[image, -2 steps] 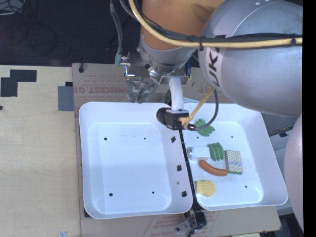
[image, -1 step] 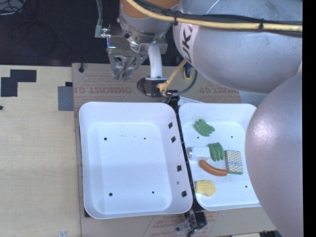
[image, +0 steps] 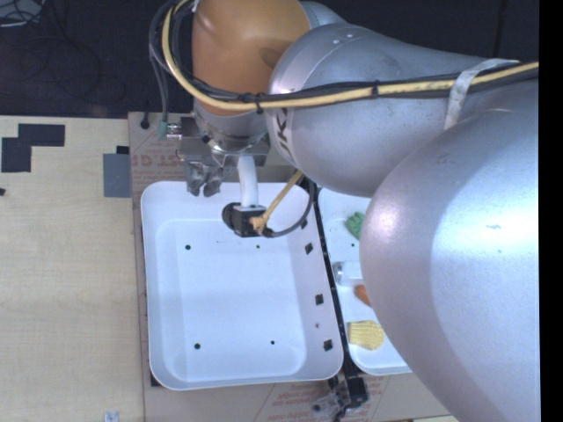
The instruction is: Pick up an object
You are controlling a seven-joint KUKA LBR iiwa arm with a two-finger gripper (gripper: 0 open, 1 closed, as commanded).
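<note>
Objects for picking lie in the right bin (image: 380, 369), well to the right of the gripper (image: 204, 183) and nearer the camera: a green item (image: 354, 225) closest to it, an orange item (image: 361, 294) further down, and a yellow ridged item (image: 366, 334) furthest away, all partly hidden under the grey arm (image: 457, 236). The gripper hangs over the far rim of the left bin (image: 229, 359), its fingers pointing down with nothing between them; whether they are open or closed cannot be told. Just right of it a white tube ends in a black fitting (image: 241, 219) with a yellow cable. The orange band (image: 242, 38) sits directly above the gripper.
</note>
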